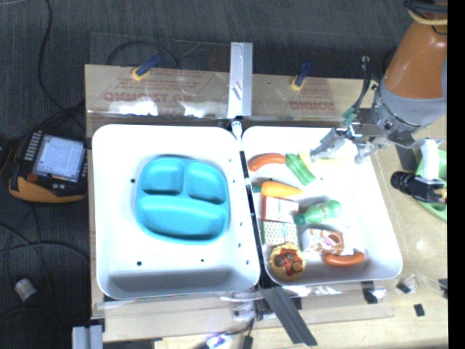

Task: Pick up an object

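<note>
Toy foods clustered in right bin (378,195), green corn cob (299,167) nearest hand (341,145), hand low over bin's far edge, fingers spread, gripping nothing, blue tray (182,197) in left bin (116,195)

1. dark grey carpeted floor (65,27) surrounds the pale wooden bench (429,246).
2. thin black cables (43,9) trail across the floor by the bench's far left corner.
3. a small lit handheld screen device (54,158) lies off the bench's left edge.

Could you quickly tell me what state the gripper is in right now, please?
Gripper: over the right bin's far edge, nothing seen held; open or closed cannot be told.
</note>
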Motion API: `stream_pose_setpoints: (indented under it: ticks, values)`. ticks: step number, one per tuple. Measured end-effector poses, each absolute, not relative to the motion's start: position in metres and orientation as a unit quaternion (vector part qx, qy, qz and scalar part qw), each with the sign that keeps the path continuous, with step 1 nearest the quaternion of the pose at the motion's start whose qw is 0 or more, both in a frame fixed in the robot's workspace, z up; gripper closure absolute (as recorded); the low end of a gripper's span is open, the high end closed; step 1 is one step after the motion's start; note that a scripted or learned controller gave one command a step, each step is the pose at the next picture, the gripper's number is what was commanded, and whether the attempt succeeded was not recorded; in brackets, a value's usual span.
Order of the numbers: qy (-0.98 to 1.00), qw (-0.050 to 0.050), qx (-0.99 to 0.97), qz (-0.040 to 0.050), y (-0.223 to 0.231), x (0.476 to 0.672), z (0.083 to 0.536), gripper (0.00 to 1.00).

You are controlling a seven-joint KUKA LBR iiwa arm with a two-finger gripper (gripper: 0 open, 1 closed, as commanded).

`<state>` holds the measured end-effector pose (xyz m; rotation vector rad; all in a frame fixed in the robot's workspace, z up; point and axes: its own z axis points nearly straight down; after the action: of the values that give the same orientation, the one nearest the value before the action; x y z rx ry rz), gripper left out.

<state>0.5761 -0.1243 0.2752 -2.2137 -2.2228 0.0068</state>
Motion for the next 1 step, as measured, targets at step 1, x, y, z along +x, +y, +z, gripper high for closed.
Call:
stream_pose_setpoints:
  ticks: [1]
  values:
    - [-0.713, 0.002, -0.701, 0.0028, -0.1422, 0.6108, 0.1822, 0.0]
